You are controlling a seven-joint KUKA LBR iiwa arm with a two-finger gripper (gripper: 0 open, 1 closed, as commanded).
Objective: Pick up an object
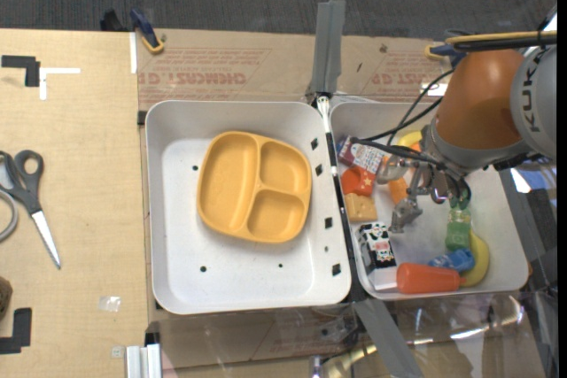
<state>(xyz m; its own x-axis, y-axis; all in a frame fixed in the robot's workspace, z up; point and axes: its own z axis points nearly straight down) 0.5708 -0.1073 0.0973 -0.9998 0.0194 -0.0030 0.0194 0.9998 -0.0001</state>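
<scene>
Arm (483, 106) nearest the lens, grey with orange band, reached in from the right over the right bin (509, 274). Gripper (409, 210) pointed down among the clutter; finger spread could not be told. Just left of it: orange block (358, 181), tan block (361, 207). Below it: orange bottle (427, 278). Far left: yellow divided plate (254, 187) in left bin (173, 279).

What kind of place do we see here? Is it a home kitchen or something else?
Probably a robotics lab or test bench, not a kitchen. A robot arm reaches over two white bins: one holds a yellow divided plate, the other small toy-like items. Scissors and tape marks lie on the bare wooden bench.
</scene>
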